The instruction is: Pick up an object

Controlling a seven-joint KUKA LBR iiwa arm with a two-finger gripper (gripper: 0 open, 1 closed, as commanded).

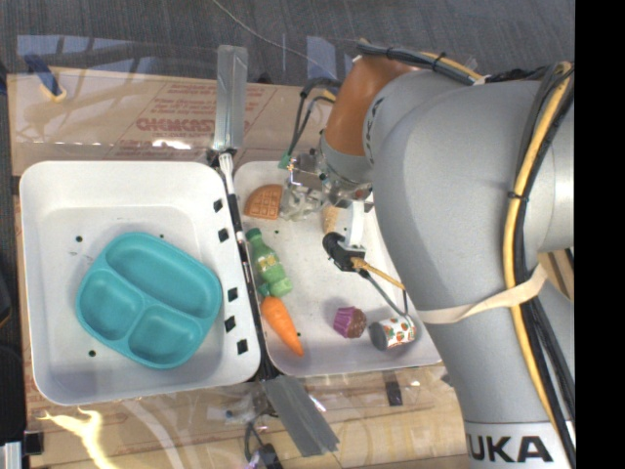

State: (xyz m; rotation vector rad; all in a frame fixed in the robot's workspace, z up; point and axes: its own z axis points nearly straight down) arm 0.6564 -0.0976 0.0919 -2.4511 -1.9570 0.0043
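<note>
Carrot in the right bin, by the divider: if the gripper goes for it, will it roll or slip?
The carrot looks like smooth toy plastic, so probably light and a bit slippery. Its tapered, rounded body lies flat, so a nudge may roll it against the bin wall beside it. Closing across the thicker end near the green top seems safest.

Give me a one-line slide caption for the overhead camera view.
Robot arm's gripper lowered beside a bread piece in the right bin; teal divided plate in the left bin.
</note>
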